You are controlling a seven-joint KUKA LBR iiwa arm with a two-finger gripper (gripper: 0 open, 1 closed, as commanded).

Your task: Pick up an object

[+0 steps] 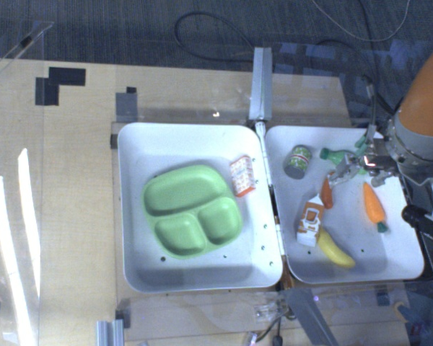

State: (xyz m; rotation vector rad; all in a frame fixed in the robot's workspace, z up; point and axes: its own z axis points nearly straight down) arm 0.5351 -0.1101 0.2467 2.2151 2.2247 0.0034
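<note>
Nearest you, at the front of the right bin [411,269]: one banana [334,250], yellow, lying flat, long axis running diagonally from upper left to lower right, its upper end touching the carton above it.

Next back: one small juice carton [311,220], orange and white, lying on its side, long axis close to front-to-back with a slight lean to the right at its far end. A small orange-red piece [326,193] sits at that far end; you cannot tell what it is.

To the right: one carrot [374,205], orange, long axis near front-to-back, dark stem end pointing toward you and slightly right. It lies apart from the banana and carton.

Far left corner of the same bin: one can [298,161], green label, seen from above. Just right of it, a green item [333,154], partly hidden.

Gripper [351,167]: over the far part of the right bin, above the carrot's far tip and right of the can. You cannot tell how it stands; nothing visibly held.

Left bin [130,215]: one green divided tray [193,209], three compartments, and one small red-and-white packet [242,175] by its far right corner.
</note>
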